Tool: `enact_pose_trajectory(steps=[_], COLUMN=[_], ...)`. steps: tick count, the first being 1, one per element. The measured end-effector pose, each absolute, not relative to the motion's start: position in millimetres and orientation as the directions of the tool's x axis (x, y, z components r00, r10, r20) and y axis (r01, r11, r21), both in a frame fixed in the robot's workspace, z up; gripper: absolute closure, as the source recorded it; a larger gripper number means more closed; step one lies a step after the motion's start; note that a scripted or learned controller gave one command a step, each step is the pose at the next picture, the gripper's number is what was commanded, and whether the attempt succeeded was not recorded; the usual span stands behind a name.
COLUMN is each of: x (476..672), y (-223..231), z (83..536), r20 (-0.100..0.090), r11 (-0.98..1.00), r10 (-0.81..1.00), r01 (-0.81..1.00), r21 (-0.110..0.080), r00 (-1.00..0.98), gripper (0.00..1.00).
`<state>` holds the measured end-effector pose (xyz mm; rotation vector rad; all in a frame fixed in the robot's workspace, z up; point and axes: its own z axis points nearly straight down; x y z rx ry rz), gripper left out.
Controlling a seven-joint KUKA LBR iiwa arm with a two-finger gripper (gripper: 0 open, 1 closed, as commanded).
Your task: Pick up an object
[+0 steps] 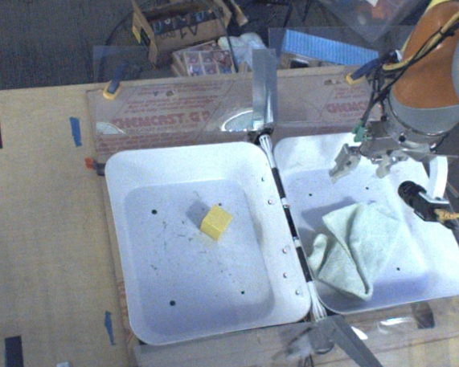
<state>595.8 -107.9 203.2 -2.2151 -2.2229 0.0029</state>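
Tool [362, 160] hangs above the right bin [457, 278], fingers spread apart, nothing between them. Below it in that bin lies a crumpled pale green cloth [355, 247], long axis near-left to far-right. Yellow block [215, 222] sits mid left bin [133, 188], corner pointing near.

Two shallow white bins sit side by side on a wooden bench [43, 261]. The left bin [133, 188] and the right bin [457, 278] meet at a metal divider [265, 94] that stands at their far edge. Blue tape marks [75, 130] dot the bench. Beyond it, a cardboard box [178, 22] and a blue strip [325, 48] lie among clutter.
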Motion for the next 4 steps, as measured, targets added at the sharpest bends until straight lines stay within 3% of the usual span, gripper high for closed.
enact_pose_trajectory(steps=[1,2,3,4], x=[585.2,586.1,591.1,559.4], y=[-101.0,-104.0,-69.2,-137.9], z=[100.1,108.7,182.8,231.4], r20=[0.002,0.0,-0.001,-0.002], r11=[0.445,0.44,0.131,-0.101], r10=[0.896,0.898,0.991,0.995], r01=[0.896,0.898,0.991,0.995], r21=[-0.002,0.0,0.001,0.0], r00=[-0.445,-0.44,-0.131,0.101], gripper=[0.0,1.0,1.0,1.0])
